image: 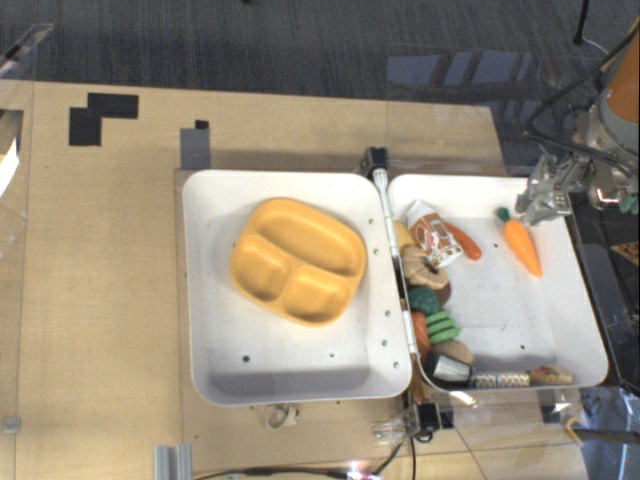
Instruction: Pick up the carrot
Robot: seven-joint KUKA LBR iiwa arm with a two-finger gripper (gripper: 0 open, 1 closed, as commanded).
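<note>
While the end effector (545, 200) hangs beside the carrot (522, 246) — its grip state unreadable to me — I'd centre over its middle first.

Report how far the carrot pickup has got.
Done: the gripper has reached the far right corner of the right bin, just above the carrot's green top. In hand: nothing; the carrot lies flat on the bin floor, apart from the pile of toy food along the left wall. Left: descend over the carrot, grasp and lift it.
</note>
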